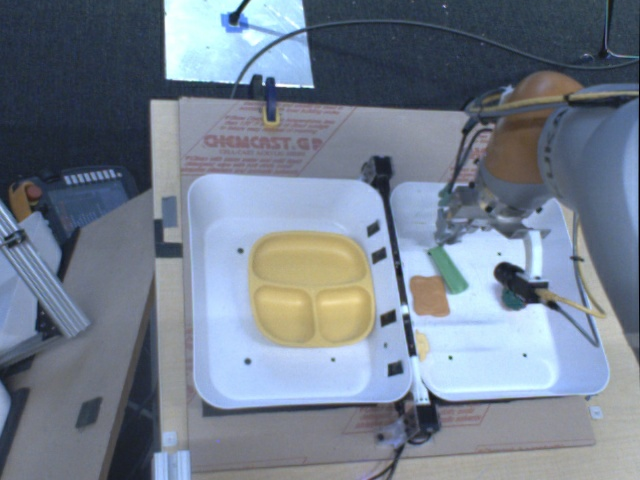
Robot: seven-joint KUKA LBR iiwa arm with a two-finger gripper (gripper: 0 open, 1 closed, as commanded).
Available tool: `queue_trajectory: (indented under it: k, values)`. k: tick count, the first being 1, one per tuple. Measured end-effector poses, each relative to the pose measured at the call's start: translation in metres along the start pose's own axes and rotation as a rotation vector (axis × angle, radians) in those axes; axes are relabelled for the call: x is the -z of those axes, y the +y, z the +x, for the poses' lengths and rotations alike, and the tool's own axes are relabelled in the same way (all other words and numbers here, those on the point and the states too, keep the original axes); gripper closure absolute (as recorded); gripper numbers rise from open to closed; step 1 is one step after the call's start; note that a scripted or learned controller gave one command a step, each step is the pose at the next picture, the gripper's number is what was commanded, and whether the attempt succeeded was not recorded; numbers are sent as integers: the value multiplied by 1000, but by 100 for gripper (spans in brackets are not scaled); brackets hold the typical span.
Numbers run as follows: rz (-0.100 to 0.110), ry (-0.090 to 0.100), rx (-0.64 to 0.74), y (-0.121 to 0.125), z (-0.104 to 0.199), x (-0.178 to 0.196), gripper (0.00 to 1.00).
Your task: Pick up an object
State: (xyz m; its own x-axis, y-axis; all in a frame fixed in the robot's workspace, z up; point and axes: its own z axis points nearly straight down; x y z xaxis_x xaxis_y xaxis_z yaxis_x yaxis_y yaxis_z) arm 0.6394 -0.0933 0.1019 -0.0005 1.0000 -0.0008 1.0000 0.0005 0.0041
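Observation:
In the right bin [520, 368] a flat green stick [448, 269] lies slanted near the left wall. A tan square piece [430, 295] sits just below it, touching or nearly touching its lower end. A small yellow piece [421, 346] rests against the bin's left wall further forward. My gripper [447, 234] hangs low over the back left part of this bin, its tip just above the upper end of the green stick. Nothing shows between its tips.
The left bin [215, 298] holds a yellow divided plate [310, 288] in its middle. A black divider rail [392, 268] runs between the two bins. The grey arm with its orange band [530, 118] crosses the back right of the right bin.

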Motion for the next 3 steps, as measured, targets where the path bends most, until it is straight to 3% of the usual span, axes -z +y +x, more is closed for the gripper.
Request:
queue_trajectory:
  k: [3]
  values:
    - [-4,0,6,9,18,183,100]
